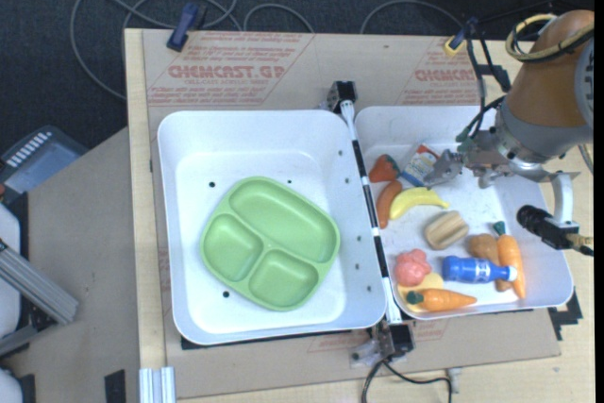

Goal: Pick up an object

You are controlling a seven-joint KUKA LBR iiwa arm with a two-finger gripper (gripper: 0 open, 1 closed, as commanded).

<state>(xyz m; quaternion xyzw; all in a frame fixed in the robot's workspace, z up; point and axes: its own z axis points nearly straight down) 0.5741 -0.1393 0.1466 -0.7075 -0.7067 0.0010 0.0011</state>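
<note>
Objects for picking lie heaped in the right bin [557, 283]: a yellow banana [418, 200] near its middle, a bread roll [446, 228] just below it, a blue bottle [478, 272] lying on its side, two carrots [445, 300], a pink round toy [411, 267], and orange-red pieces [384, 170] against the left wall. None is singled out, so any of them would serve the task. They sit loose and jumbled, touching one another in places, which suggests they were tipped in as a mixed lot for grasp trials rather than arranged.

The hand [442, 167] is low over the upper part of that bin, just above the banana and beside a small red-and-blue item [418, 156]. Nothing shows between its fingers, and whether they are spread or closed I cannot tell at this size. Its position suggests an approach toward the clutter at the bin's upper left.

The left bin [184, 156] holds a green divided plate [272, 243], lying flat, likely a drop-off spot kept apart from the pile.

Both bins rest on a brown sheet [283, 71] over the table, printed in red with "CHEMCAST G.P." on the left; a repeat on the right is partly covered. The bottle's label is too small to read.
</note>
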